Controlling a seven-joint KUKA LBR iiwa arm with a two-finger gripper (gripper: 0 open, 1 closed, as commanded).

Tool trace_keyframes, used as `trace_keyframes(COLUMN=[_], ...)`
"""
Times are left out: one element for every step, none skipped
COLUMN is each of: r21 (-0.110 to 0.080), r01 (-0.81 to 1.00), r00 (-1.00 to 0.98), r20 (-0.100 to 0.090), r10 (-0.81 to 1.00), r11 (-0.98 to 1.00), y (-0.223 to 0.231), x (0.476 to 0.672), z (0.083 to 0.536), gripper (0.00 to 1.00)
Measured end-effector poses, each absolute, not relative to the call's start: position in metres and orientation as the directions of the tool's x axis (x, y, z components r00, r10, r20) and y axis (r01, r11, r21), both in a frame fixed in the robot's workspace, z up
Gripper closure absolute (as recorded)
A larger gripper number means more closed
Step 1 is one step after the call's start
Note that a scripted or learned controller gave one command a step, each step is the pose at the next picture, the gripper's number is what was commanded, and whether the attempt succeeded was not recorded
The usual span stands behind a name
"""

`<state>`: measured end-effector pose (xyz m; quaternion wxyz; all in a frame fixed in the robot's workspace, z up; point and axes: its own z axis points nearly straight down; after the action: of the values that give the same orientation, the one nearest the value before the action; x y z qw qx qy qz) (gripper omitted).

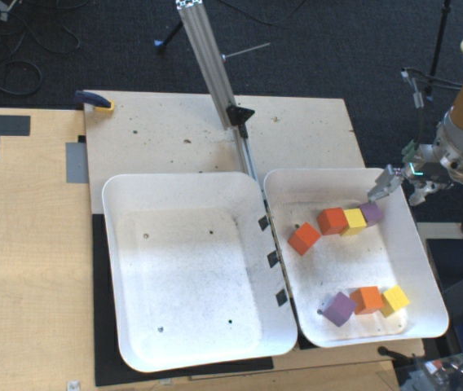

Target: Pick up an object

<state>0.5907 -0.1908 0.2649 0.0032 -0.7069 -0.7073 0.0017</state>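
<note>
The right bin (pixel 329 174) holds several small cubes. An orange cube (pixel 303 239) lies alone near its left wall. To its right, an orange cube (pixel 332 220), a yellow cube (pixel 354 221) and a purple cube (pixel 371 213) sit in a row. Near the front, a purple cube (pixel 339 309), an orange cube (pixel 367 299) and a yellow cube (pixel 394 300) are grouped together. My gripper (pixel 400 191) hovers over the bin's far right rim, just up and right of the purple cube in the row. It is open and holds nothing.
The left bin (pixel 134 187) sits beside the right one, with black clips along the shared edge. A slanted aluminium rail (pixel 210 63) rises behind the bins. A blue-and-yellow clamp (pixel 94 100) lies at the bench's far left corner.
</note>
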Motion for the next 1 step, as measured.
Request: trace_keyframes(r21=[-0.003], r01=[1.000], r00=[-0.002], r20=[0.001], r10=[1.000], r11=[0.002], y=[-0.1908], x=[0.5915], z=[0.2674], gripper=[0.00])
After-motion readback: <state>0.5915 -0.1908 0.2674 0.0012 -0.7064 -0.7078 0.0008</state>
